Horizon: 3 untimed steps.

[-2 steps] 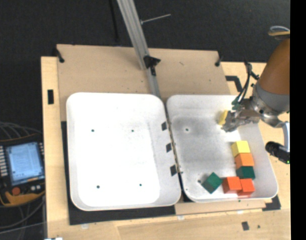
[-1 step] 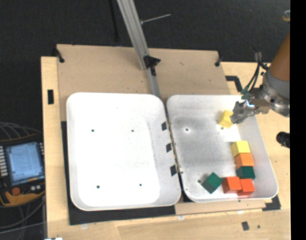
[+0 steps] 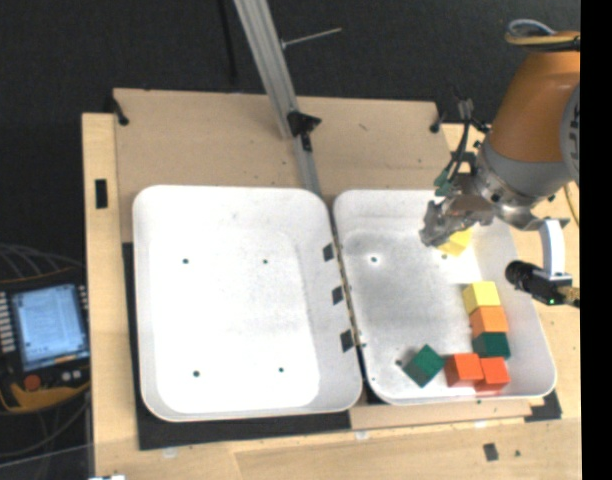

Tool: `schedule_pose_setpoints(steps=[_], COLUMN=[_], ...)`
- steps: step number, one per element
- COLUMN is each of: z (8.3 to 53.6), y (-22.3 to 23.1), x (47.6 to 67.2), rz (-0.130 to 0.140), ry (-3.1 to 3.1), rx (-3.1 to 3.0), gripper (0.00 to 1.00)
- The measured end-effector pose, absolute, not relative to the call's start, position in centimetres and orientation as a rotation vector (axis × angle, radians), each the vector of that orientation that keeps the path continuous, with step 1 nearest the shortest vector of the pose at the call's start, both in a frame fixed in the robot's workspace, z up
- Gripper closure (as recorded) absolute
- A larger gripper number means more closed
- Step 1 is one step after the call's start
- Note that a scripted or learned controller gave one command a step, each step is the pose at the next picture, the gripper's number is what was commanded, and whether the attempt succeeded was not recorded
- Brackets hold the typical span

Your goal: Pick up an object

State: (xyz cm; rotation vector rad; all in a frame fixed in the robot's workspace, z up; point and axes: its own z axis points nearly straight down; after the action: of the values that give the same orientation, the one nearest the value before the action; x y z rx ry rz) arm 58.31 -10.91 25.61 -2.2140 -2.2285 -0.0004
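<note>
End effector (image 3: 441, 226) over yellow block (image 3: 456, 240), R bin (image 3: 386, 218) | grip state unclear | no legible text

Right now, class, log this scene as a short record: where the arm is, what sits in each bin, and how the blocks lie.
arm: reaches in from the right, over the right bin
claw: above a yellow piece at the bin's far right
column: yellow block, orange block, dark green block
near edge: green block, tilted; two orange-red blocks
left bin: holds no blocks
</note>
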Motion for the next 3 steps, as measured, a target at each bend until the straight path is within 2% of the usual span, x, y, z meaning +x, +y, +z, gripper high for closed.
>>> schedule_pose_setpoints(steps=[1,2,3], z=[25.2,25.8,24.3], y=[-6.5,-1.4,3.2], x=[60.7,62.5,64.1], rz=[-0.002,-0.004,-0.002], ry=[-2.229,-2.231,-2.229], rx=[-2.216,-2.214,-2.217], gripper=[1.00,1.00,1.00])
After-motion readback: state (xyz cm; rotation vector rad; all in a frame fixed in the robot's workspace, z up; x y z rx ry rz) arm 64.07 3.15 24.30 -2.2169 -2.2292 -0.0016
